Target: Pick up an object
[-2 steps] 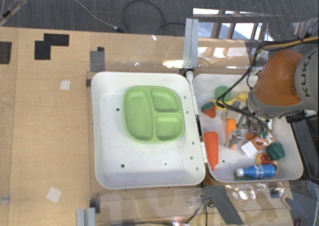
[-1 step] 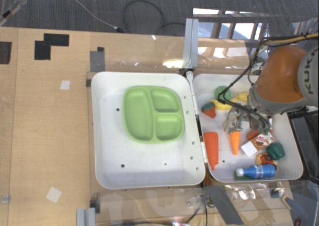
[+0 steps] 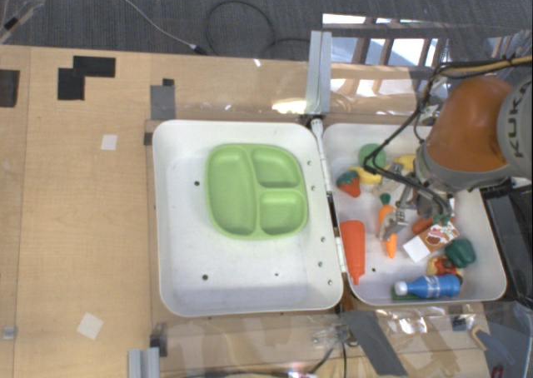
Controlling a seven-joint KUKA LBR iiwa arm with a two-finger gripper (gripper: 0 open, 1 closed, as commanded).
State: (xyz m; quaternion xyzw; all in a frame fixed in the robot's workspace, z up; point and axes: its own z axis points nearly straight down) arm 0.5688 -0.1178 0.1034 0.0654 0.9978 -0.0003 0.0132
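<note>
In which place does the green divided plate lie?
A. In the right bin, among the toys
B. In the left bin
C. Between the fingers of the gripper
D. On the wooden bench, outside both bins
B: the green divided plate lies flat in the left bin, apart from the toy food in the right bin.

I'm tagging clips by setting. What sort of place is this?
Probably a robotics lab bench for grasping trials, not a kitchen. A grey arm reaches over two white bins on a wooden bench; one holds toy food like a carrot, and loose cables lie on carpet.
</note>
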